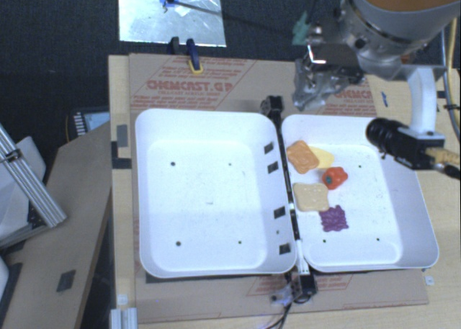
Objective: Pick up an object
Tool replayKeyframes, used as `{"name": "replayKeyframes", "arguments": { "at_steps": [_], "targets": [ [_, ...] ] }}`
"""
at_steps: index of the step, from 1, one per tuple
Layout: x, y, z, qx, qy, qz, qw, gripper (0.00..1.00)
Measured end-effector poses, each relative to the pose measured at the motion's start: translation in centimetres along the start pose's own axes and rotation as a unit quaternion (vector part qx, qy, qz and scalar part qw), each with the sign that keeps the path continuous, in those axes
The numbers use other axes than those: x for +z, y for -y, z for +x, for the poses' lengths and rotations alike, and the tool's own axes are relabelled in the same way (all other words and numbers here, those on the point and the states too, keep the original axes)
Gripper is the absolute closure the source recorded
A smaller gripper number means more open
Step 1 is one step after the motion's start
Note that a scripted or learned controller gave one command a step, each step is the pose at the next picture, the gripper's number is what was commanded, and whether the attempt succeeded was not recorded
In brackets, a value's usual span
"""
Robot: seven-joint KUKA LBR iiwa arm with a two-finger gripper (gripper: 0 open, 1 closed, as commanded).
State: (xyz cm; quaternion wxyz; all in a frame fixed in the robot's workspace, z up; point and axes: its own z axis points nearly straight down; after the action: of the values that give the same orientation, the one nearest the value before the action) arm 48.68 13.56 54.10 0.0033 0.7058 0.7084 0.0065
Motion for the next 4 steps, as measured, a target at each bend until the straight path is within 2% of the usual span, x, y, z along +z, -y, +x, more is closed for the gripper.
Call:
{"name": "replayKeyframes", "arguments": {
  "at_steps": [1,2,3,4],
  "targets": [
    [14.8,-3.3,3.2,0.000,0.004,0.013,0.9999,1.00],
    [-0.2,-4.1,8.7,-0.003,-0.002,-0.002,1.0000,1.00],
    [-0.5,-4.1,8.5,-0.003,0.001,0.004,1.0000,1.00],
    [-1.6,-4.2,8.5,-0.005,0.000,0.004,1.0000,1.00]
  ]
}}
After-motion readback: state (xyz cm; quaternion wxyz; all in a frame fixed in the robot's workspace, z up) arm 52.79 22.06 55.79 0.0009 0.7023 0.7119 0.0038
